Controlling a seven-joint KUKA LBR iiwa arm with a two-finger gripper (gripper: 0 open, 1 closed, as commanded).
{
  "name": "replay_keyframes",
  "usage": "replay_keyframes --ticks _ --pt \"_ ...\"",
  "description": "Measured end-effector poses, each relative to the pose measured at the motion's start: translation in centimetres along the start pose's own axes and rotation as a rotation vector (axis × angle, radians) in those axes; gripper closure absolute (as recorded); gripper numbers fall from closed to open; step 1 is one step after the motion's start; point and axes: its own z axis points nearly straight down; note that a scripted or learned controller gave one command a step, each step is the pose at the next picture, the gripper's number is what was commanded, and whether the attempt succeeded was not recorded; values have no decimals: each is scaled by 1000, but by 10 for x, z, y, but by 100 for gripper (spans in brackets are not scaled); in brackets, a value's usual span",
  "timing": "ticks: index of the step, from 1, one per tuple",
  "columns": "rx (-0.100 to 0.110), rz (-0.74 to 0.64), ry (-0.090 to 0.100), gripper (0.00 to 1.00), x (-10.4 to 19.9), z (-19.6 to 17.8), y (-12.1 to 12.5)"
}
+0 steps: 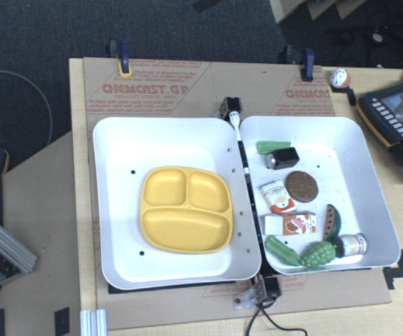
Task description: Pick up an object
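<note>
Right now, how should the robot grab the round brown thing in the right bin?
The brown disc lies flat, so I would come straight down from above and pinch across its width, fingers at its upper and right edges. Those sides face bare bin floor, while the small red-and-white packet crowds its left edge. Being so flat, it may be hard to lift.

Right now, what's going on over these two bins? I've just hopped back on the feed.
Nothing is being handled at the moment. The left white bin holds a yellow three-compartment plastic tray. The right white bin holds the small items: a round brown disc, a green block beside a dark cylinder, two red-and-white packets, a bumpy green toy and a small jar. All of them lie untouched, so no pick has begun.
</note>
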Motion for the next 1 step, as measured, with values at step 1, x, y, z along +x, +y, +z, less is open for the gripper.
replay_keyframes --ticks 1 --pt "12 10 4 100 -80 78 -51"
